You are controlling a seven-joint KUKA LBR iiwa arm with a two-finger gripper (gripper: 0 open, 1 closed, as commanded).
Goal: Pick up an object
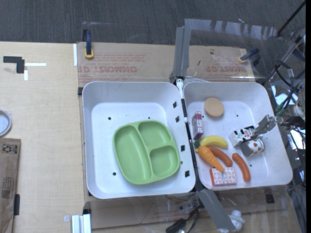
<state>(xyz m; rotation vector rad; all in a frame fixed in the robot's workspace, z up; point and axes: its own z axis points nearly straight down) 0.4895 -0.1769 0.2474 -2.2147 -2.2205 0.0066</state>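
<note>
A two-finger gripper (pixel 266 124) reaches in at a slant from the right over the right-hand white bin (pixel 272 176), its tip low over a small cluster by the far wall: a white block with dark markings (pixel 241 134) and, just beside it, a small rounded white-and-orange toy (pixel 254 146). Whether the jaws stand apart, together or clamped on anything cannot be told; the tip is too small and blurred.

The pickable things all lie loose in this right bin, likely scattered so the arm can choose among them. A round tan disc, perhaps a cookie (pixel 214 107), sits near the back. A red-and-white wrapped bar (pixel 198 124) lies along the divider. Below it a toy banana (pixel 214 141) touches a toy carrot (pixel 210 158), with two toy sausages (pixel 221 156) (pixel 241 166) close by and a flat red-and-white packet (pixel 223 176) near the front wall.

The left white bin (pixel 95 130) holds a green three-compartment plate (pixel 146 151), lying flat, probably a drop-off spot.

Brown cardboard (pixel 131 62) clamped behind the bins carries red print, seen upside down and too faint to read with confidence. The packet labels are illegible. A brown paper piece (pixel 8 178) on the tabletop (pixel 43 110) bears a recycling mark.
</note>
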